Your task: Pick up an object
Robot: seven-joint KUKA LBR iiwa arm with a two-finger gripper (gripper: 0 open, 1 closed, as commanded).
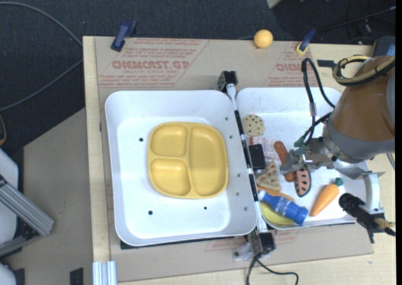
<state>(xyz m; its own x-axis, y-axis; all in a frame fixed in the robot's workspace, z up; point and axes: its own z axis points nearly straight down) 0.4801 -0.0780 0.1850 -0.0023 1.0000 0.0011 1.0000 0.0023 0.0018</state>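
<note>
Gripper [295,163] sits low in the right-hand shallow white bin [276,103], at the end of the grey arm with its orange band [365,109], which enters from the right. Fingers are too small and cluttered to read; I cannot tell whether they are apart or together. Just below the tool lies a watermelon slice toy, red with dark seeds [302,181] (touching it or not, unclear). Left of the tool lies a reddish-brown sausage-shaped toy [280,150]. An orange plastic carrot with a green top [326,198] lies to the lower right. A blue bottle [284,207] rests over a yellow banana [275,216] at the bin's near edge. A round speckled cookie [253,125] lies near the divider. The left-hand white bin [125,152] bears a yellow three-compartment plate [187,159]. A small orange ball [263,38] sits on the bench beyond the bins.
</note>
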